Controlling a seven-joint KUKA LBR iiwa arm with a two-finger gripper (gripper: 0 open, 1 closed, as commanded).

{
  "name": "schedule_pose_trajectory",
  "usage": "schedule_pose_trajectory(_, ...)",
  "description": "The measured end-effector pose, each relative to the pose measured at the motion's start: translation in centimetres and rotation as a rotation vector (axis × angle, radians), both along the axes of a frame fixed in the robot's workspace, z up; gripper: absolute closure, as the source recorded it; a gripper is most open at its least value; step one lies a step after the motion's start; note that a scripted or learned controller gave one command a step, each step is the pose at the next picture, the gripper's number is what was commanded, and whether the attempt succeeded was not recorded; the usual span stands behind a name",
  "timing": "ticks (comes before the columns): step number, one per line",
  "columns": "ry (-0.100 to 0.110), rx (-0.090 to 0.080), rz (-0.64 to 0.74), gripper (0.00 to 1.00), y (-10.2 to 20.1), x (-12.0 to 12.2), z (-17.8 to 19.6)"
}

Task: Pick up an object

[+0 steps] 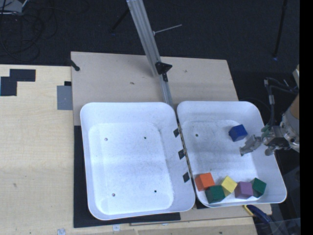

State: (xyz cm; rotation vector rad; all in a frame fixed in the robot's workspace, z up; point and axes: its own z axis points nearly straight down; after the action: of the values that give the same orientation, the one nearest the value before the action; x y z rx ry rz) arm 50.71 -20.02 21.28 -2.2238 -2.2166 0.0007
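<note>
Camera view: gripper (pixel 255 145) hangs over right bin (pixel 215 112), just below blue cube (pixel 237 132); finger spread unclear, nothing visibly held, likely lining up grab.

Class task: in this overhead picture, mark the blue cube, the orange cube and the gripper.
blue cube (pixel 237 132): camera view, middle of its top face.
orange cube (pixel 205 180): camera view, middle of its top face.
gripper (pixel 250 146): camera view, midway between its fingertips, over the right bin.
</note>
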Motion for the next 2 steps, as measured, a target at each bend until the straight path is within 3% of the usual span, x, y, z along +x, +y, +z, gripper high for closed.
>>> schedule_pose_trajectory(1,-0.002,-0.001,0.002,0.00,-0.9,1.1,-12.3)
schedule_pose_trajectory(2,-0.006,-0.002,0.008,0.00,-0.8,8.6,-12.2)
